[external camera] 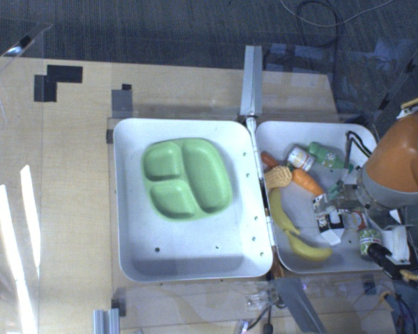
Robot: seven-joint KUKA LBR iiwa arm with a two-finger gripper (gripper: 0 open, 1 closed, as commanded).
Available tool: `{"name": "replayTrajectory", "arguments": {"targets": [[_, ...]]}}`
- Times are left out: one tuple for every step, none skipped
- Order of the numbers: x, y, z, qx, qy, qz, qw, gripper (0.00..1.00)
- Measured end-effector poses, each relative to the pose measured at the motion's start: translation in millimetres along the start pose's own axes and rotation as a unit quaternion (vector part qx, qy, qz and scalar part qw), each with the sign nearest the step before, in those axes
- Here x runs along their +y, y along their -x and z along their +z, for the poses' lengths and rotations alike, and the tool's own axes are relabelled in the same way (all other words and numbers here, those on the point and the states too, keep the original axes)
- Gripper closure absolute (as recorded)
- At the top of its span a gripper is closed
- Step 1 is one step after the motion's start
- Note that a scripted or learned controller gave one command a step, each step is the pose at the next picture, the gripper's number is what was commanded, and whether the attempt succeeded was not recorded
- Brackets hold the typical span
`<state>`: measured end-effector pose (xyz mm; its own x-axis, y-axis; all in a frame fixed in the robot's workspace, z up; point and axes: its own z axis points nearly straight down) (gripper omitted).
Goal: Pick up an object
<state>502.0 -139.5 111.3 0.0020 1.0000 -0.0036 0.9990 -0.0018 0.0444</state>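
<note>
**Two bins, one pick pending: right bin holds the candidates**

Several objects lie in the right bin. Nearest the camera is a banana, curving from beside the divider toward the bin's front wall. Judged from its look, it is light, soft and easily bruised; grip it across the middle of the curve, with moderate force.

Beside it, toward the arm, the gripper hangs low over the bin floor, near the banana's far end but apart from it. Whether its jaws are open or closed cannot be told; nothing visible sits between them.

Farther back lie a carrot and a tan, ridged item, its identity unclear, touching or nearly touching each other. The carrot appears stiff, smooth and tapered; grip it at the thick end.

At the far side rests a green bottle on its side, probably rigid, light and prone to rolling.

The left bin holds a green divided tray.
</note>
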Motion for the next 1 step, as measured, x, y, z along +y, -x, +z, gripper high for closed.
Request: {"name": "replayTrajectory", "arguments": {"targets": [[33.2, -66.1, -108.2, 0.002, -0.019, -0.007, 0.9998, 1.00]]}}
